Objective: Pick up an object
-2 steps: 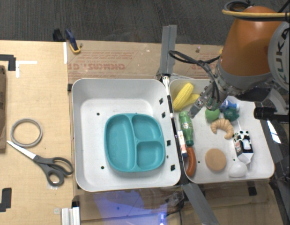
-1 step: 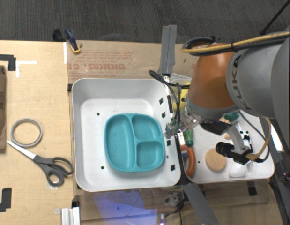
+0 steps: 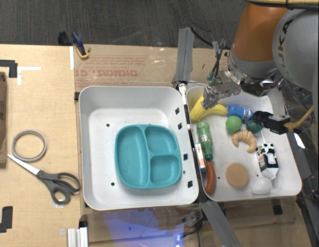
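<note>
the gripper (image 3: 217, 92) hangs right over the banana (image 3: 206, 110) in the upper middle. the banana's long way slants down-left. whether its fingers pinch it, i cannot tell.

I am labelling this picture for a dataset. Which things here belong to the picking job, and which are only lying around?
Belong to the job:
gripper
banana
green bottle
blue bottle
green ball
croissant
round cookie
right bin

Lying about:
teal divided plate in the left bin
scissors
tape roll
</note>
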Motion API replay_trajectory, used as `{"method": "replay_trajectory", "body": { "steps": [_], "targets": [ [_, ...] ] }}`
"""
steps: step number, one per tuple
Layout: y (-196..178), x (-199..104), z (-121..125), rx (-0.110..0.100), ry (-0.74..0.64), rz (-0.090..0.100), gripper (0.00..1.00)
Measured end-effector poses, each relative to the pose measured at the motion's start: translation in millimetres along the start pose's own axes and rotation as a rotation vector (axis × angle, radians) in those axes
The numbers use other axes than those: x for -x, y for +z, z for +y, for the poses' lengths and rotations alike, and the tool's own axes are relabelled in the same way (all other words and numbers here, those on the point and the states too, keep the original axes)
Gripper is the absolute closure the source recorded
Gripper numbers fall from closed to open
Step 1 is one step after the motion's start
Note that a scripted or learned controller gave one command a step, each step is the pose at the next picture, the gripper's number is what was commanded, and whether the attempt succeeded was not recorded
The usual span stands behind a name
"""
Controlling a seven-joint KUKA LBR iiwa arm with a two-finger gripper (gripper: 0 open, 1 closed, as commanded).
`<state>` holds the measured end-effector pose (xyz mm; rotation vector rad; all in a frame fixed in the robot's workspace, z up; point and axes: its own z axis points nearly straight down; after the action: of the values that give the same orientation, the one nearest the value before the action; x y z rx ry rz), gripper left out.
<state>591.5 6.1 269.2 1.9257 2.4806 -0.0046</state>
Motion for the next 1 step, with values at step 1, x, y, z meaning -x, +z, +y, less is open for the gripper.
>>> {"method": "replay_trajectory", "body": {
  "steps": [1],
  "targets": [
    [-127.8, 49.7, 15.4, 0.003, -0.248, -0.001, 1.0]
  ]
}}
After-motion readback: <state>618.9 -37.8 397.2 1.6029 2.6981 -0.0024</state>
